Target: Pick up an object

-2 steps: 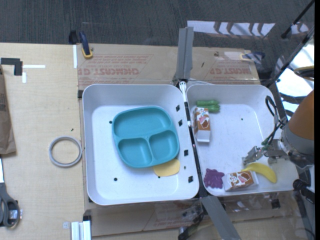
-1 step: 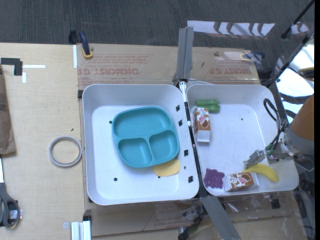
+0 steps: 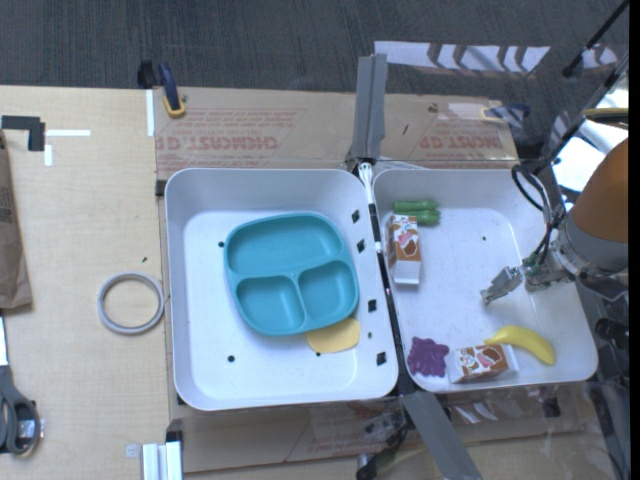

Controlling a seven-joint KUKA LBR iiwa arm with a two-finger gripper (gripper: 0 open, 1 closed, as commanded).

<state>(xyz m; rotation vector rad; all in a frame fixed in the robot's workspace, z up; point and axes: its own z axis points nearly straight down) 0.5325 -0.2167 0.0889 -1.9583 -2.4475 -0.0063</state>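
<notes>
Nearest the camera, along the front wall of the right bin (image 3: 560, 373), lie a purple grape cluster (image 3: 428, 356), a small carton (image 3: 483, 362) and a yellow banana (image 3: 524, 343), the carton touching the banana's lower side. Just behind them the hand (image 3: 503, 286) hangs low over the bin floor, reaching in from the right with the arm tilted leftward; its grey metal tip points left and nothing sits between the fingers. Whether those fingers are spread or closed cannot be told, since they merge into one blurred grey shape. The orange band (image 3: 610, 208) is cut off by the edge. Farther back, against the bin's left wall, a second carton (image 3: 404, 248) lies lengthwise, with a green vegetable (image 3: 416, 211) behind it. In the left bin (image 3: 190, 298) a teal divided plate (image 3: 291, 272) partly covers a yellow piece (image 3: 335, 337). On the counter (image 3: 80, 228) rests a ring of tape (image 3: 130, 302).
</notes>
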